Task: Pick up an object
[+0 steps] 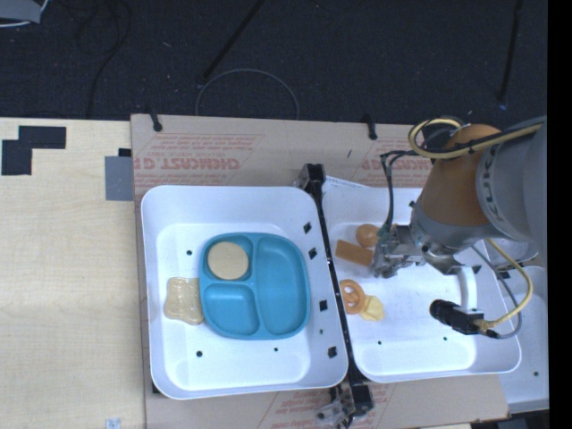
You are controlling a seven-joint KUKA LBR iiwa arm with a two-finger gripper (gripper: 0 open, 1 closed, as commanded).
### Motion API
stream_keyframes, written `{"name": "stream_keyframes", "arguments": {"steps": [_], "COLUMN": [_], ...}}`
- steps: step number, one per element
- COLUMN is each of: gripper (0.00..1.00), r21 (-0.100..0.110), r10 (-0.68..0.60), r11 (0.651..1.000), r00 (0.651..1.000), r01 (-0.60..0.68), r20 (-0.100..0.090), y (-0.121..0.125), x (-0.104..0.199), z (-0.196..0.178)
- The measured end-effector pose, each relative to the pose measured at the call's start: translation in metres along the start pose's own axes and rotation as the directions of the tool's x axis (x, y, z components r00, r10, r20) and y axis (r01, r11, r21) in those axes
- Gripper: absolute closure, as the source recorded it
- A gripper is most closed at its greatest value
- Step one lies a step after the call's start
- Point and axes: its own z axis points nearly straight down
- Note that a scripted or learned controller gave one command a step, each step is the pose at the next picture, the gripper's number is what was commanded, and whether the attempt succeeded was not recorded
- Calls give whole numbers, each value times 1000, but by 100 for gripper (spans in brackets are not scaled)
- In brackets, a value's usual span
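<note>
Left bin [170, 217] has a blue divided plate [268, 298] in it, cardboard sheet [223, 155] under both bins, cables [241, 83] on the dark floor behind.

Grey arm [509, 186] reaching in from the right, orange-banded wrist bent down, hand [386, 262] lowered

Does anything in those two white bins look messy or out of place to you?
One thing: a pale yellow toy lies in the left bin outside the blue divided plate, against its left edge, while a round cookie-like piece sits properly in a compartment. Nothing looks spilled or broken.
</note>
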Motion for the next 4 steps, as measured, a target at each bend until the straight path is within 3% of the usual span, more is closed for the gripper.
{"name": "stream_keyframes", "arguments": {"steps": [2,4], "gripper": [100,100], "r21": [-10,-1], "r10": [-7,-9], "r11": [1000,1000], "r00": [1000,1000], "r01": [7,9], "r20": [2,0], "y": [-8,-31], "x": [3,97], "z": [-102,-104]}}
